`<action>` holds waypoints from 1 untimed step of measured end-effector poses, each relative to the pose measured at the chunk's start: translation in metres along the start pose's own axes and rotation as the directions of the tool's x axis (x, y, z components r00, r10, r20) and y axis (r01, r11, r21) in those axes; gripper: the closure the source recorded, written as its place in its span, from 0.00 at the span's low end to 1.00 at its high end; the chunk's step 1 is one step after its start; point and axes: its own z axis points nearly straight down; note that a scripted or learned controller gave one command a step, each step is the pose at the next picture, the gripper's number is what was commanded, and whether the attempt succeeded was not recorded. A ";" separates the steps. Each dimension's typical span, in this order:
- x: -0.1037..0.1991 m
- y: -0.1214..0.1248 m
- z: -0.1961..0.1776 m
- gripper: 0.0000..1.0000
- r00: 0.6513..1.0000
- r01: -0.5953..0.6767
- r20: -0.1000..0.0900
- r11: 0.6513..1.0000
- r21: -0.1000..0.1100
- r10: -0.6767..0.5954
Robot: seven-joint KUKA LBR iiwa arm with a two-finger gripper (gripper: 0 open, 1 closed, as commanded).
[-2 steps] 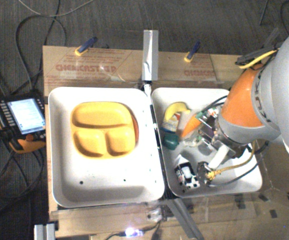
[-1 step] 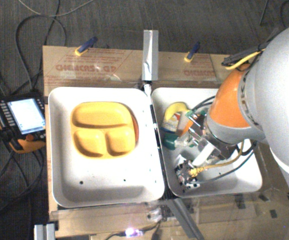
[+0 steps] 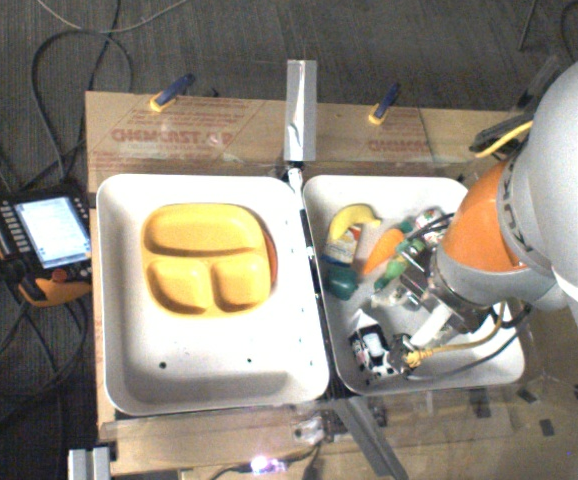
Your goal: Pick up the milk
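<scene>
In the right bin (image 3: pixel 489 368), a small white piece that may be the milk (image 3: pixel 366 236) lies among a cluster of toy foods near the bin's left wall. It rests between a yellow piece (image 3: pixel 347 218) and an orange carrot (image 3: pixel 384 251). My gripper (image 3: pixel 401 280) hangs low over the bin's middle, just right of and below this cluster, close to the carrot. The wrist covers whatever lies beneath it.
A teal-green item (image 3: pixel 341 283) lies below the cluster by the divider. The left bin (image 3: pixel 129 368) holds a yellow compartment tray (image 3: pixel 209 258). A teach pendant (image 3: pixel 44 233) sits on the floor to the left. Two clamps grip the cardboard at the back.
</scene>
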 end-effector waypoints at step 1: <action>0.021 -0.023 -0.175 0.00 1.000 0.020 -0.001 1.000 -0.006 -0.020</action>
